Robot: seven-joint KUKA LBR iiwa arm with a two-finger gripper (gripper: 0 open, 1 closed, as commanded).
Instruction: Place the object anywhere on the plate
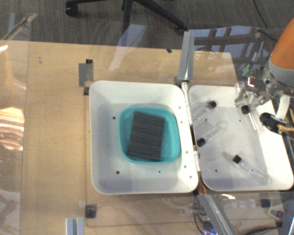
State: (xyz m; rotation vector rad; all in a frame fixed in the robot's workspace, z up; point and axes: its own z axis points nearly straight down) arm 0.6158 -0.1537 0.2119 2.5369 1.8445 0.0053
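Note:
A teal plate sits in the middle of the left white bin. A dark grey ribbed block lies flat on the plate, a little tilted, inside its rim. My gripper hangs over the upper right part of the right bin, far from the plate. A small black-capped piece lies just below the gripper; whether they touch cannot be made out. The orange band of the arm rises at the right edge.
Clear vials with black caps lie in the right bin: one at upper left, one mid left, one at lower right. A metal divider post stands behind the bins' shared wall. Office chair legs at the back.

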